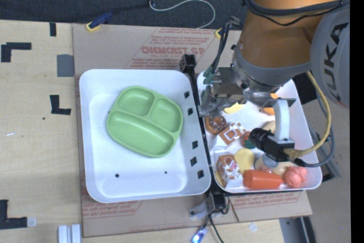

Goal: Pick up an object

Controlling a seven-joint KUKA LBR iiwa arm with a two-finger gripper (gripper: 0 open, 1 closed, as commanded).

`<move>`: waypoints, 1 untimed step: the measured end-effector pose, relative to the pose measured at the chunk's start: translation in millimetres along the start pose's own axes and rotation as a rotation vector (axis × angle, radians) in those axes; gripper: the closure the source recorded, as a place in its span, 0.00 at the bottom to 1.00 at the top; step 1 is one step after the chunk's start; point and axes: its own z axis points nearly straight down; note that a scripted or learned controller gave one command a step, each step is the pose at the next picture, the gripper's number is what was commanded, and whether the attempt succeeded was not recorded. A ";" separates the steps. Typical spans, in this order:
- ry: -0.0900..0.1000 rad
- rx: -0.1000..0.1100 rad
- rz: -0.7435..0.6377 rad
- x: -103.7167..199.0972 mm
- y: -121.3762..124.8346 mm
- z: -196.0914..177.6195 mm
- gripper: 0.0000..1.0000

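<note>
**Over the right bin, wrist low among the toys**

I reach in from the right, and my orange band and grey wrist hang over the far half of the right bin (pixel 310 139). My gripper (pixel 219 101) sits low at that bin's far left corner, just beside the divider between the two bins. My own wrist hides its tips, so I cannot tell how the gripper stands, nor whether anything is in it.

The things to pick lie in the right bin, near side of my wrist. A small brown patterned piece (pixel 216 123) lies just under the gripper. Nearer are a yellow piece (pixel 245 159), an orange-red carrot-like toy (pixel 263 180) and a pink round toy (pixel 294 176), crowded together along the near wall.

The left bin (pixel 94 139) holds a green divided plate (pixel 145 120), lying flat, well apart from me.
</note>
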 end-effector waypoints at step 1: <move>-0.001 0.000 0.001 56.3 0.4 -31.4 1.00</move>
